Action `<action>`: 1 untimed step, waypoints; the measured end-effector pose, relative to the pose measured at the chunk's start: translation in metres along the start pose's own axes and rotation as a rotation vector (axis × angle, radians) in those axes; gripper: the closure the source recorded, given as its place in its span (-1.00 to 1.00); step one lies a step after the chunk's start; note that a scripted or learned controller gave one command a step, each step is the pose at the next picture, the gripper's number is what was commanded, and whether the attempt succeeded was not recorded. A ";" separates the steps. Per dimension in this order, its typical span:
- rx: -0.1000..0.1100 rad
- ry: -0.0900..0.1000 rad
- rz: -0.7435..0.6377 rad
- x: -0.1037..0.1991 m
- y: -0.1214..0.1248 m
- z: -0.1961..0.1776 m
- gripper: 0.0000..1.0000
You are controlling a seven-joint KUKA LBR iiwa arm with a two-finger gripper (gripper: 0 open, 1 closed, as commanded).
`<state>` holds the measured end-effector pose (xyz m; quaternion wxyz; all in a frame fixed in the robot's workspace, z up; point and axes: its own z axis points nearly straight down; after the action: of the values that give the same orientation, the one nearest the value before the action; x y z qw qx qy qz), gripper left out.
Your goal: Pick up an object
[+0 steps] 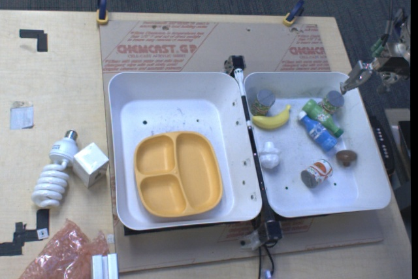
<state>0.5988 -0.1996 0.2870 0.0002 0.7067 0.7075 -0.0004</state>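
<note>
While the arm reaches in from the right, its hand (353,80) hangs at the upper right rim of the right bin (366,196), apart from everything inside; whether its fingers are spread or pressed together I cannot tell (too small and blurred). In that bin lie a banana (273,119), a small can (264,101) just above it, a white crumpled thing (269,156), a blue bottle (319,132) touching a green one (321,110), a grey cap (334,100), a brown nut-like lump (346,157) and a tipped can (317,172). The left bin (124,104) holds a yellow divided tray (177,173). On the counter (52,101) to the left rest a spiral light bulb (54,172) and a white cube (91,164), just beside each other.
</note>
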 end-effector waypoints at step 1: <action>-0.001 0.000 0.000 -0.013 0.027 0.126 -1.00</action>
<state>0.6260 -0.2123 0.1614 0.0005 0.7068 0.7074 -0.0003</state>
